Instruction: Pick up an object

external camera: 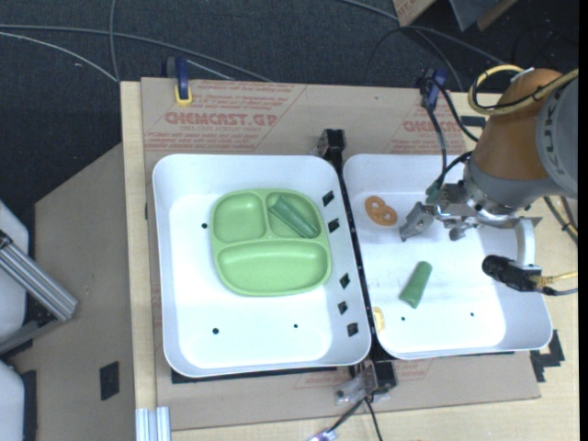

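Observation:
My gripper (pixel 434 227) hovers over the upper middle of the right bin (pixel 478 333), open, with nothing between its fingers. A brown pretzel-shaped piece (pixel 379 211) lies just left of the left finger, apart from it. Below the gripper, a green cylinder (pixel 416 284) lies tilted on the bin floor. In the left bin (pixel 184 320) sits a green divided plate (pixel 266 269). A darker green piece (pixel 296 215) rests in the plate's upper right compartment.
The grey arm with its orange band (pixel 514 127) reaches in over the right bin's upper right corner. A black fitting with a cable (pixel 511 272) hangs by the bin's right side. Black clips (pixel 342 278) line the divider between the bins.

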`<state>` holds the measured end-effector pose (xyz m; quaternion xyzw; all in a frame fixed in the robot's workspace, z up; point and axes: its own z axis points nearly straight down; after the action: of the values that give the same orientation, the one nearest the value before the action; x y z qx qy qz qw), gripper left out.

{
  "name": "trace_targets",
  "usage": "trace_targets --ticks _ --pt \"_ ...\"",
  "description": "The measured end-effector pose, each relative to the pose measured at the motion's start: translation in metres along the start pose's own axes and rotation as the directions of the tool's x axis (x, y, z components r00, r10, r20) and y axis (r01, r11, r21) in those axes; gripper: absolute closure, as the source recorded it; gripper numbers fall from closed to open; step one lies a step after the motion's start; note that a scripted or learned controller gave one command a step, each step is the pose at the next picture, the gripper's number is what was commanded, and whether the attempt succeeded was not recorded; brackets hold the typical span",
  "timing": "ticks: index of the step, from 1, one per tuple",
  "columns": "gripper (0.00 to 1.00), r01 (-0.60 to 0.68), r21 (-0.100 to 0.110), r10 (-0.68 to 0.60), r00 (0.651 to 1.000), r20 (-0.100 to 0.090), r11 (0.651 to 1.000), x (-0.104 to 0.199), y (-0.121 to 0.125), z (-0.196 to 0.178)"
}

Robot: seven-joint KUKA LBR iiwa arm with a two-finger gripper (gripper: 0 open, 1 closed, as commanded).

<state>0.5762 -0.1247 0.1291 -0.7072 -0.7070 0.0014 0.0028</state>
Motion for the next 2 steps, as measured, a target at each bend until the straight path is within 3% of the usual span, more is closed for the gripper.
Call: trace_targets --ticks 1,2 --pt "0.0 0.0 0.0 0.0 1.0 0.0 1.0 0.001 -0.001 0.047" --pt "1.0 0.0 -0.006 0.0 1.0 0.0 1.0 0.001 0.001 0.033"
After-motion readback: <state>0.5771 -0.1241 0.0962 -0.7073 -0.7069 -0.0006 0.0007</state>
